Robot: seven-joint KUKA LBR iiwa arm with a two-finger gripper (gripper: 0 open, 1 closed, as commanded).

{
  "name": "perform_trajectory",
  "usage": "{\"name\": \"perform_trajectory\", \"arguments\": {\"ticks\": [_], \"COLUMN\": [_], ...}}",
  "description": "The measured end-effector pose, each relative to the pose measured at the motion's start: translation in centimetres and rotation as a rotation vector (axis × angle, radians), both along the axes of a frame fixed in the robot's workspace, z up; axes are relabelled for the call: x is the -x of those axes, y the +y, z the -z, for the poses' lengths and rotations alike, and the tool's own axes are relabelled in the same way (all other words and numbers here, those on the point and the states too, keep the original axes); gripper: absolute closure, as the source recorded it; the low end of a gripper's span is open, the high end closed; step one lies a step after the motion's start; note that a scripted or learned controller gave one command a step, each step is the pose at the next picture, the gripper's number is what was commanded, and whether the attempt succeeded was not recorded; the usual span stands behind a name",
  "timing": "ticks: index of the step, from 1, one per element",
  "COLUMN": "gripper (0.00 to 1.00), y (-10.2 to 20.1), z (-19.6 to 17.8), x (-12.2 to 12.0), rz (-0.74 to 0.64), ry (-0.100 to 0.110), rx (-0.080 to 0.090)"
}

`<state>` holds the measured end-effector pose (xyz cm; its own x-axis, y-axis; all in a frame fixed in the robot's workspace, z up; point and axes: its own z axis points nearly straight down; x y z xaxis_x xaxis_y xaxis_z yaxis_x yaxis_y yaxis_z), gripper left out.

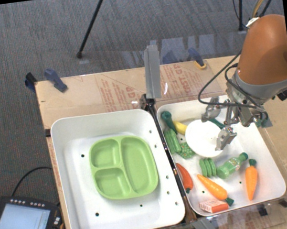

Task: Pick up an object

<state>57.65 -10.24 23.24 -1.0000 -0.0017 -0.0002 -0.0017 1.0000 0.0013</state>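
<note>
approach step: gripper [225, 136] poised open and unloaded over white plate [204, 139], right of centre; next, lower onto a target and close.

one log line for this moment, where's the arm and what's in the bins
gripper over round white plate in right white bin | nothing seen held | green divided tray in left white bin

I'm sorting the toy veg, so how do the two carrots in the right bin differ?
The carrot by the right wall lies nearly upright in the view, leaf end up, apart from other items. The middle carrot lies diagonally, leaf end at lower right, close under the green bottle. Both are orange with green tops.
</note>
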Motion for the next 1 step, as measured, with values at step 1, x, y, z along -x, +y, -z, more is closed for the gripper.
{"name": "perform_trajectory", "arguments": {"ticks": [1], "gripper": [0.0], "y": [0.91], "z": [11.41], "x": [4.11], "rz": [0.142], "ry": [0.011], "rx": [-0.001]}}
